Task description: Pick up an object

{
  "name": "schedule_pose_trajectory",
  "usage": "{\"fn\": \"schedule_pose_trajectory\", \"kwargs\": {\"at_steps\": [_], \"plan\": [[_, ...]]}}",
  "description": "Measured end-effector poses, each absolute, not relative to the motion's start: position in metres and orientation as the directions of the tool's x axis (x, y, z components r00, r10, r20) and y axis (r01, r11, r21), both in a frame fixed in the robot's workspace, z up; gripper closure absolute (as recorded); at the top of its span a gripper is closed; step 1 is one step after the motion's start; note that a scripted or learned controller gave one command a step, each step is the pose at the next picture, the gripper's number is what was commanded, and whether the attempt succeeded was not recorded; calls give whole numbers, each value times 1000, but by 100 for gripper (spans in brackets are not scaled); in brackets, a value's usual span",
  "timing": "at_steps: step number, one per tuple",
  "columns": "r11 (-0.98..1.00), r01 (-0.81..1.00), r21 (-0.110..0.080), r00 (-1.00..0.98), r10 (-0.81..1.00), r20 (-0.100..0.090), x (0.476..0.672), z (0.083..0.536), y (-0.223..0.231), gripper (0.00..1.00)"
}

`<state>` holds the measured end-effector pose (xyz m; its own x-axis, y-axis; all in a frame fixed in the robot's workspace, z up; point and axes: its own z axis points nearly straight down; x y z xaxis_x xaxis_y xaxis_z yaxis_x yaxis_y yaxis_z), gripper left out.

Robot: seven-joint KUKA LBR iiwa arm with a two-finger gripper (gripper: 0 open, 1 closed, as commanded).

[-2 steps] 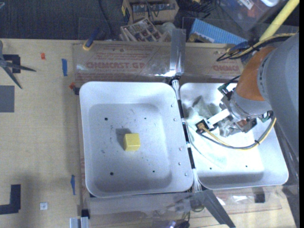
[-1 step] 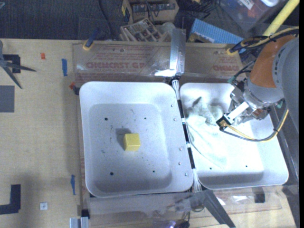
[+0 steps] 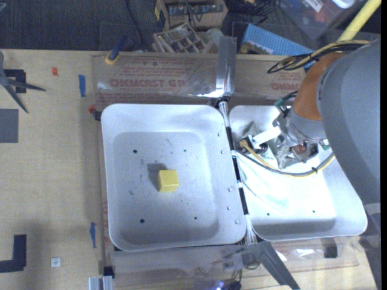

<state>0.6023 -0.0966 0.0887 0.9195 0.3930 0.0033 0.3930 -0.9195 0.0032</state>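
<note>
a pale wooden counter (image 3: 48,180) spreads across the left, marked with small blue tape strips (image 3: 82,84) and dark square patches (image 3: 8,126). beyond its far edge lies dark carpeted floor (image 3: 66,14). a wooden crate of clutter (image 3: 187,11) stands there, with a blue panel (image 3: 269,41) beside it and a yellow pole (image 3: 363,14) slanting at the upper right. light is even and bright.

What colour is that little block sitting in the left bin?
Yellow. The block shows plainly in the camera view, lying on the left bin floor.
</note>
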Motion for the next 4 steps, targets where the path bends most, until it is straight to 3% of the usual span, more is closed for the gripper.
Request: {"fn": "schedule_pose_trajectory", "kwargs": {"at_steps": [1,2,3,4], "plan": [[-872,489,-2,872,489,-2,638,163,-119,100],[-716,698,-4,716,698,-1,578,92,-122,100],[-617,787,0,617,787,0,628,121,-131,100],[-810,587,5,810,587,5,570,89,-106,100]]}}
